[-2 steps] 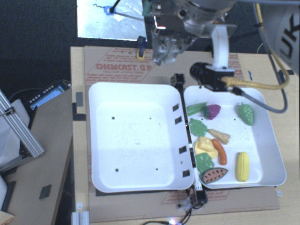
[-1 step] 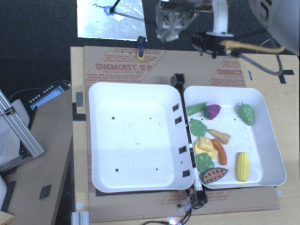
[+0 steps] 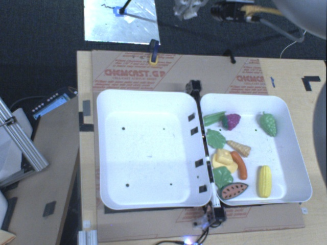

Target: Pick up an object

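With the claw point(image 3: 188, 4) parked high beyond both bins, its state untellable, no pick has begun; next it must descend toward the yellow plastic corn cob point(image 3: 264, 181) far below.

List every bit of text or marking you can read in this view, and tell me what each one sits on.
"CHEMCAST GP": red print, repeated on the brown protective sheet under the white bins; clearest at upper left.
Same red print at upper right and along the sheet's front edge: too partial or blurred to read.
Handheld device left of the bins: blue face, any markings too small to read.
Toy foods: no text visible.
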{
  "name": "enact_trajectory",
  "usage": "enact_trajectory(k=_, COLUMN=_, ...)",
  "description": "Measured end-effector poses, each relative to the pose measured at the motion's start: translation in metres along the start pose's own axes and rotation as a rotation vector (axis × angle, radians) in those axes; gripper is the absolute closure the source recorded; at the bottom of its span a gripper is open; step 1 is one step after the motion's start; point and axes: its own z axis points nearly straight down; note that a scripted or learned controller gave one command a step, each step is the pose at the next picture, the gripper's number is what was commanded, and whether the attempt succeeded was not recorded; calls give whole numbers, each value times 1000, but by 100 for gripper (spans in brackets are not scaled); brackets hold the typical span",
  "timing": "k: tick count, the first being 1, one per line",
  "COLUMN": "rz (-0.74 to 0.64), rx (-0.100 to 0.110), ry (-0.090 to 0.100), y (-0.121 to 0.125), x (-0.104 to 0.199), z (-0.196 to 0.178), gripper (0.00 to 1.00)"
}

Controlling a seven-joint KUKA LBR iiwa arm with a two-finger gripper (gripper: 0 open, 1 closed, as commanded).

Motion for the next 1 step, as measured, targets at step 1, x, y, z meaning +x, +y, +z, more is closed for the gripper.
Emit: enact_trajectory(k=1, rz=-9, rx=2, ry=2, y=-3, x=59, z=-1, gripper=100)
